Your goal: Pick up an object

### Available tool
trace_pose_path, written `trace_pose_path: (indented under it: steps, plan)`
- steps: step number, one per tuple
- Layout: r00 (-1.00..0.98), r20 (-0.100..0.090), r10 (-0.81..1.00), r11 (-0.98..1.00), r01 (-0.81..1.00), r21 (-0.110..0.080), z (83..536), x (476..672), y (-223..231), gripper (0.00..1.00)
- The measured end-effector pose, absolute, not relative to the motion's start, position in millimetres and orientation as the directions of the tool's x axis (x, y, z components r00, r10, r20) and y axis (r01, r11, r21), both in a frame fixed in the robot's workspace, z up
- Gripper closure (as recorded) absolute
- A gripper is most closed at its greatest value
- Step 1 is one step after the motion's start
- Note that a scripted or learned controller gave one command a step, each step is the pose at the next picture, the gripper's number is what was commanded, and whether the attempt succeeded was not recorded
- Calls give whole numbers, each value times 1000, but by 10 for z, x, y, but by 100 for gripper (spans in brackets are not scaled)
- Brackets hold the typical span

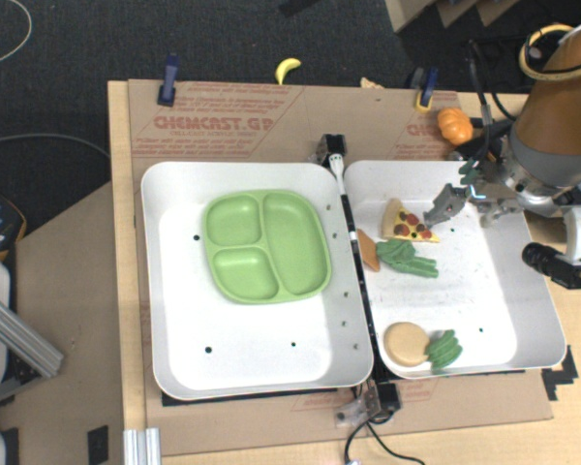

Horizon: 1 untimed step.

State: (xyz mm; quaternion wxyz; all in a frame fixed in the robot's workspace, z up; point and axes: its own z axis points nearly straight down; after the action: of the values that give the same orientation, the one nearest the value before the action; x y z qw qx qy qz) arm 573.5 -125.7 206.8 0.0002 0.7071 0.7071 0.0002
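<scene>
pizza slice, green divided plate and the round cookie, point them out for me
pizza slice [403, 222], camera view, its topped middle
green divided plate [267, 246], camera view, central ridge between compartments
round cookie [403, 342], camera view, its top face

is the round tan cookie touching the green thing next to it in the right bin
Touching. The camera view shows the green toy pressed against the right edge of the round tan cookie, with no white bin floor between them.

Divided plate [268, 246] in left bin [174, 289].
</scene>
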Motion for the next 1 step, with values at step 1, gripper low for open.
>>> trace_pose_path:
  steps: [1]
  plan:
    - [-1,2,1000,1,1000,-3,811,6146,-1187,0]
